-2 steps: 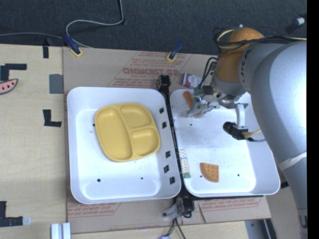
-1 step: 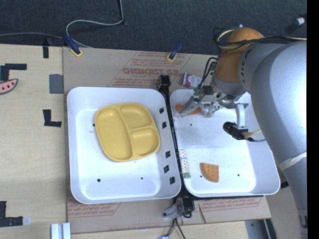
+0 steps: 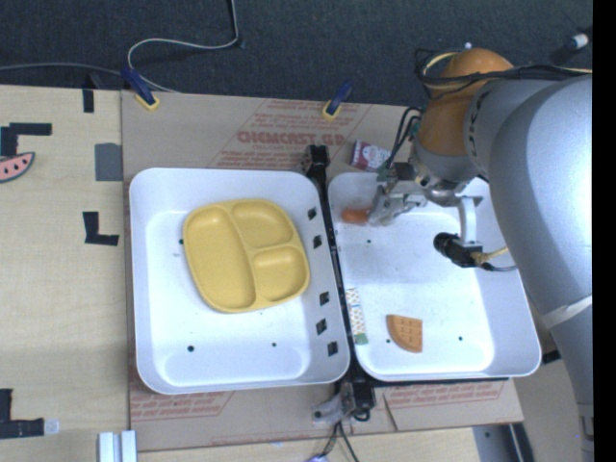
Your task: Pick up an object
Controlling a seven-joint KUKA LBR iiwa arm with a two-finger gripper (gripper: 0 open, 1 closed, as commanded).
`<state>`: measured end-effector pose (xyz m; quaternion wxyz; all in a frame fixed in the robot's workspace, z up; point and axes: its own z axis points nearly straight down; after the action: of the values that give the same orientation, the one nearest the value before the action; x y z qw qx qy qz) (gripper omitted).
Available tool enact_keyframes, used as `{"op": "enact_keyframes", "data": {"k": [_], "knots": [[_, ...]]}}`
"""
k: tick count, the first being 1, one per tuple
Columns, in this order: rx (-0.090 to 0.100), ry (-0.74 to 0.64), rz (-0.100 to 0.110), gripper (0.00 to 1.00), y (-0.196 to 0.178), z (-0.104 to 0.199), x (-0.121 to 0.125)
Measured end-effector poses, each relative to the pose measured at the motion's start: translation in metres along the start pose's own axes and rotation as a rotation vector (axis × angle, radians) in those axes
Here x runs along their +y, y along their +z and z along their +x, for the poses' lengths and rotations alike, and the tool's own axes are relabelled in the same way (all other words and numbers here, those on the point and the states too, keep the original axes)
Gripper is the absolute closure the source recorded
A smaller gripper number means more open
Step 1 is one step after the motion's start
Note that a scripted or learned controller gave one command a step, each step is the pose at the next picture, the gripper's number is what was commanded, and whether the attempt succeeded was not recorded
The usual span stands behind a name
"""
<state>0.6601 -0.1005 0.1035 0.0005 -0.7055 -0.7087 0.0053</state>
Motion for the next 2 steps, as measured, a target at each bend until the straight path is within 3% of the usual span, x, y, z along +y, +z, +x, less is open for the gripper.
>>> {"op": "enact_keyframes", "data": {"k": [1,2], "knots": [[-0.001,0.0,0.0,0.0,0.0001,-0.0001,0.0],[-0.001,-0.001,0.001,1.0,-0.0095,0.0,-0.0001]]}}
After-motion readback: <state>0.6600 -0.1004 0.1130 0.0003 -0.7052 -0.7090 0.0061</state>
